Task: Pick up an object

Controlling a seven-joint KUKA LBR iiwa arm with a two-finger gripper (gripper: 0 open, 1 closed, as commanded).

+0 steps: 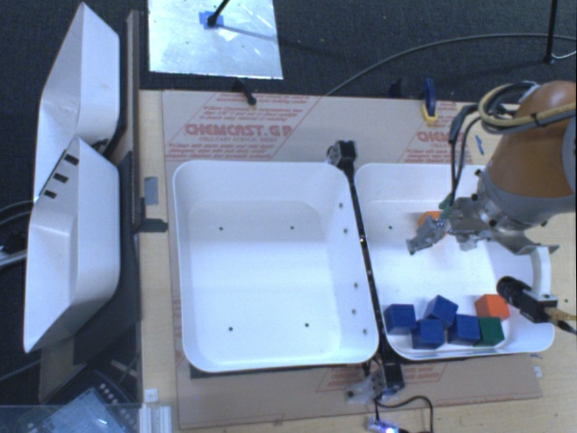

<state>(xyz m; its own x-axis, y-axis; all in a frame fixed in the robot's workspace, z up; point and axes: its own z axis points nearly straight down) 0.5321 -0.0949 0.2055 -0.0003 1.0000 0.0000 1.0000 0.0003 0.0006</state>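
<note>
Nearest the camera, along the bottom edge, the table [270,404] shows its pale wooden front, with a sheet of printed cardboard [243,120] spread beneath two white bins. Largest of what sits on it is the left bin [194,242], a shallow tray with rounded corners and a few small dark holes in its floor. Beside it, touching along a dark divider strip, lies the right bin [388,197], which holds all the blocks. Over its right side hangs the arm [532,165], grey with a broad orange band, reaching in from the right. Its gripper [424,238] points left and sits low over the middle of the right bin; whether its fingers are open or closed cannot be told, and nothing can be made out between them. Just above the gripper, partly hidden by it, an orange block [429,216] lies on the bin floor. Along the near wall of the right bin is a cluster of small blocks: four blue blocks [441,309] close together, then a second orange block [492,306] with a green block [491,332] just in front of it.
</note>
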